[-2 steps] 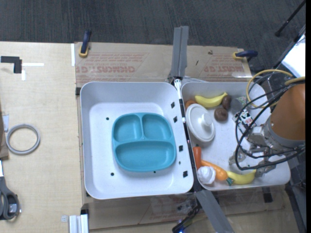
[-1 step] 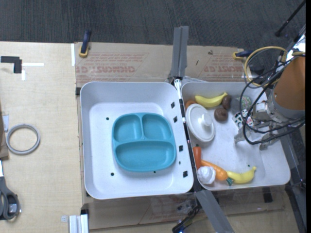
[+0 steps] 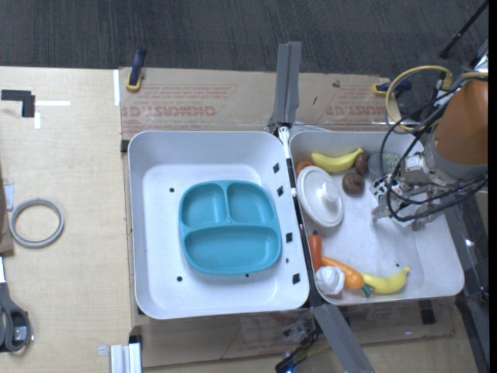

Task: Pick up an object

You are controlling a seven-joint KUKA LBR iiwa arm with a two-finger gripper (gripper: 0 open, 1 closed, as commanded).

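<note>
The right bin [image 3: 435, 282] holds several objects. A yellow banana [image 3: 337, 160] lies at the back, with a small brown object [image 3: 355, 182] beside it. A white round lid [image 3: 321, 196] sits by the left wall. Along the front lie an orange carrot-like piece [image 3: 314, 252], a white capped item [image 3: 330, 280], an orange item [image 3: 351, 274] and a second banana [image 3: 387, 281]. My gripper [image 3: 383, 200] hangs low over the bin's right middle, to the right of the brown object and the lid, wrapped in black cables. Nothing shows in its grasp.
The left bin [image 3: 147, 208] holds a teal divided plate [image 3: 231, 226]. A grey divider post [image 3: 287, 84] stands between the bins at the back. On the bench at left lie a grey ring [image 3: 35, 222] and scissors [image 3: 14, 326]. The orange-banded arm [image 3: 464, 123] fills the right side.
</note>
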